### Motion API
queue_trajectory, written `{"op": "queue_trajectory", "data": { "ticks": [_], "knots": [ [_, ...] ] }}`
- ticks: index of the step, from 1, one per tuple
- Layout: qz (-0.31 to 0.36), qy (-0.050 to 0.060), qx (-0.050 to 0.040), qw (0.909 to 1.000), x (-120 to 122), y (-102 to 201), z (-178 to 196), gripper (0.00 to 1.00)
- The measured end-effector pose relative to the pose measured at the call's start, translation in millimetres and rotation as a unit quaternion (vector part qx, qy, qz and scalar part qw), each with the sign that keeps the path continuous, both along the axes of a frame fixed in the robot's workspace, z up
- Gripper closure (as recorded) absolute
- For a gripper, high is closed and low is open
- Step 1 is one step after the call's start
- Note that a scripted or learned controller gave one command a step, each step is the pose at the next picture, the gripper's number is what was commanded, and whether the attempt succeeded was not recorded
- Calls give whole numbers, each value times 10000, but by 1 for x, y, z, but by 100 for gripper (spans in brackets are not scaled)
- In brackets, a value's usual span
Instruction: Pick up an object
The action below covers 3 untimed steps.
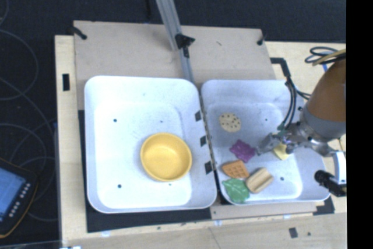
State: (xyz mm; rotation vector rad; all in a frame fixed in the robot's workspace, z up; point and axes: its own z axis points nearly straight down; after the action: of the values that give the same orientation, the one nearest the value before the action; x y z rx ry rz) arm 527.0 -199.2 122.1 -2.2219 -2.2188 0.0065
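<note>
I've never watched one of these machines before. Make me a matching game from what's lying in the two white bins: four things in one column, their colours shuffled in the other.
Things:
1. bowl in the left bin
2. round cookie in the right bin
3. flat piece below the cookie
4. leafy piece at the right bin's near left corner

Colours:
A. green
B. tan with dark spots
C. yellow
D. purple

Pairs: 1-C, 2-B, 3-D, 4-A
</note>
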Motion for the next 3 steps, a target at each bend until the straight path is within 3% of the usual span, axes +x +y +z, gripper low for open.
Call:
{"op": "queue_trajectory", "data": {
  "ticks": [1, 2, 3],
  "knots": [
    [-14, -49, -30, 10000, 1, -4, -19, 0],
    [-39, -81, -28, 10000, 3, -4, -6, 100],
    [20, -57, -5, 10000, 12, -13, 48, 100]
  ]
}}
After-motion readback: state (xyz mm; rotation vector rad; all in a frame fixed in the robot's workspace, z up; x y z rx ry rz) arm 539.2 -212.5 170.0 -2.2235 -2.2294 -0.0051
